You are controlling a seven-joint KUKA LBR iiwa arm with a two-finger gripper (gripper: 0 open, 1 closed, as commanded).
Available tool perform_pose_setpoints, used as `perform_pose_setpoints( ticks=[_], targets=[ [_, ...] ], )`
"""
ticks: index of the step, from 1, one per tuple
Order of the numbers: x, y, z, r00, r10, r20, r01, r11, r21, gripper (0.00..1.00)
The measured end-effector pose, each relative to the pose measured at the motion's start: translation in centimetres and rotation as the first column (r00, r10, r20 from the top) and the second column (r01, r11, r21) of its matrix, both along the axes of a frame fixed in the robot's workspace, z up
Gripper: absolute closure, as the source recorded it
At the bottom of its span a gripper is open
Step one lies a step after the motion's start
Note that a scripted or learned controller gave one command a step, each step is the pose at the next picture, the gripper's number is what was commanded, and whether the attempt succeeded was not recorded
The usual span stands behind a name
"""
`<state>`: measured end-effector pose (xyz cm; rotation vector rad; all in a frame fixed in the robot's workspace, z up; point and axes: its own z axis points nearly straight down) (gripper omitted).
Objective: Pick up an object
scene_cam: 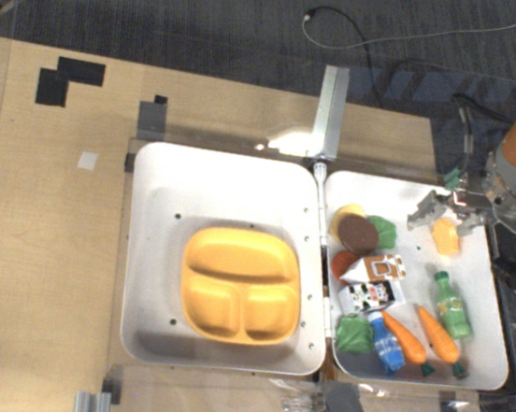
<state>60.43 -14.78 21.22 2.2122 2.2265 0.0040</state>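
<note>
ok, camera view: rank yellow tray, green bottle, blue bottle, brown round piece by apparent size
Largest to smallest:
1. yellow tray, by far
2. green bottle
3. blue bottle and brown round piece: they look too alike to rank; the bottle is longer, the round piece wider.

Bench top [34,256]: pale wood-toned surface, lit evenly from above. Black tape marks [67,79] lay near the bench's far left corner, and a small pale square patch [88,161] sat just nearer than those. Beyond the bench's far edge ran dark grey carpeted floor [172,1], with a thin cable [356,36] looped across it.
</note>
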Motion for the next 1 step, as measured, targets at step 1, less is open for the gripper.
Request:
perform_pose_setpoints(
  ticks=[1],
  targets=[
    [6.59,-4.86,6.03,0.721,-0.693,0.002,0.693,0.721,0.003,0.00]
  ],
)
